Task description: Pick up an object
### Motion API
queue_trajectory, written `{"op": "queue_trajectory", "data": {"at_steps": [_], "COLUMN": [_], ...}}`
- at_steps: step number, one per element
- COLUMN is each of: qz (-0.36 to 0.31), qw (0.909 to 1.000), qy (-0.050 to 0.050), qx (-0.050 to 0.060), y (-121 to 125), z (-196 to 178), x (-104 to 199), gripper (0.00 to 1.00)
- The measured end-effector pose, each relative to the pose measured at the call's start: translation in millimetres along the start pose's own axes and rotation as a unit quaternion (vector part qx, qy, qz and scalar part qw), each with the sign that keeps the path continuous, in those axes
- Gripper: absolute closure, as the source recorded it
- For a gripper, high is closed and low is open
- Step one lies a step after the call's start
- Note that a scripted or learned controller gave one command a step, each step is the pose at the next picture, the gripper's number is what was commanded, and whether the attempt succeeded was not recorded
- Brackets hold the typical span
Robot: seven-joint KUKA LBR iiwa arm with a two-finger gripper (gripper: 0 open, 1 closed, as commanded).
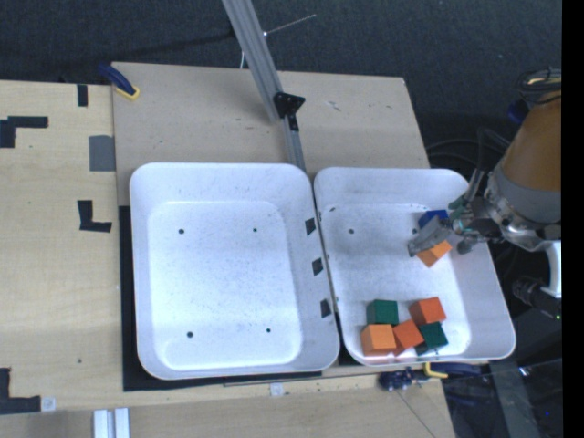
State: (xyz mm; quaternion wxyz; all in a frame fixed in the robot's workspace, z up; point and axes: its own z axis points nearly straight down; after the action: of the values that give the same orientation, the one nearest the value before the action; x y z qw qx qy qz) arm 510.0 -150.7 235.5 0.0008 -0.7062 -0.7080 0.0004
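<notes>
My gripper reaches in from the right over the upper right part of the right bin. A small orange block sits tilted between its grey fingers, and the gripper is shut on it. A small blue piece shows just above the fingers; whether it is a loose object I cannot tell. Near the front of the same bin lies a cluster of blocks: a green one, an orange one, two more orange ones and another green one.
The left bin stands beside the right one, their rims touching. A slanted metal pole crosses the bench behind the bins. A blue and yellow tool lies at the bench's far left corner.
</notes>
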Motion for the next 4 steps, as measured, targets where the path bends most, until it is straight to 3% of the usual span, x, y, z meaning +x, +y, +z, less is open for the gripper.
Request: {"op": "queue_trajectory", "data": {"at_steps": [1,4], "qz": [0.0,0.0], "qw": [1.0,1.0], "qy": [0.0,-0.001], "qx": [0.0,0.001], "y": [0,-2], "z": [0,145], "x": [0,12], "gripper": [0.0,0.0]}}
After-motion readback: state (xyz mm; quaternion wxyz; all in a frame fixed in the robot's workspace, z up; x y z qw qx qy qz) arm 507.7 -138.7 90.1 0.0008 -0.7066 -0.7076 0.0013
